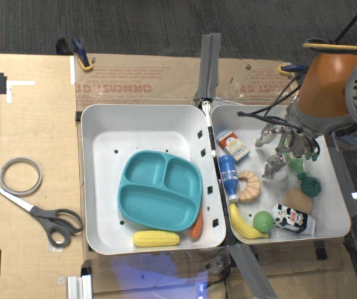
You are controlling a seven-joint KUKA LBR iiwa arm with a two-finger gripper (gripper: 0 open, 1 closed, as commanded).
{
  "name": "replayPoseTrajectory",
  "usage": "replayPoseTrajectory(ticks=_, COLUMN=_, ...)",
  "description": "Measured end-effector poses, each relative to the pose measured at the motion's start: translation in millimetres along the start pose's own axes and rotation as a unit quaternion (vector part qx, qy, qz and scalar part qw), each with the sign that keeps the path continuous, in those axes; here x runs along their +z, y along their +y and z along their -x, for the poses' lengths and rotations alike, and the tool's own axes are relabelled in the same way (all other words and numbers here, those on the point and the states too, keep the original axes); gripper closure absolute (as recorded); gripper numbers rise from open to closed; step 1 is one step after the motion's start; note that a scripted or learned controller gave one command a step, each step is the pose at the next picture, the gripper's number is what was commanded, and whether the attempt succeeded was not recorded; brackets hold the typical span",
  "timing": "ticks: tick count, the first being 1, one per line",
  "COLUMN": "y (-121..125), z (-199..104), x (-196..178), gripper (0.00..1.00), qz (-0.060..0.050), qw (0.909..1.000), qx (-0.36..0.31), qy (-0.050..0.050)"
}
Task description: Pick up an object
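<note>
While the claw [276,156] hangs over the right bin [334,229], nothing sits between its spread fingers.

Just beside it lie a green object [298,165] and a dark green ball [310,186]; a blue bottle [228,174], a doughnut [249,186], a banana [243,224] and a small carton [233,146] lie further left. Next door, the left bin [97,167] holds a teal tray [159,192] and corn [156,238].
</note>
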State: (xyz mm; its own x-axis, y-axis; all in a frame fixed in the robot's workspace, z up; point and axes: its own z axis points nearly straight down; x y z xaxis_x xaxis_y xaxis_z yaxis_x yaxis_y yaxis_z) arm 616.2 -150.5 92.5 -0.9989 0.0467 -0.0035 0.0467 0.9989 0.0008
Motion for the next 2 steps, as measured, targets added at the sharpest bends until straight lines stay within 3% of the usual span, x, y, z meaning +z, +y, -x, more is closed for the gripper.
replayPoseTrajectory(ticks=1, y=44.2, z=-43.7, x=-4.2, gripper=0.0, qz=-0.008, qw=0.9996, qx=-0.028, qy=-0.005)
replayPoseTrajectory(ticks=2, y=52.4, z=-115.7, x=0.4, gripper=0.0, qz=-0.001, qw=0.9996, qx=-0.028, qy=0.001)
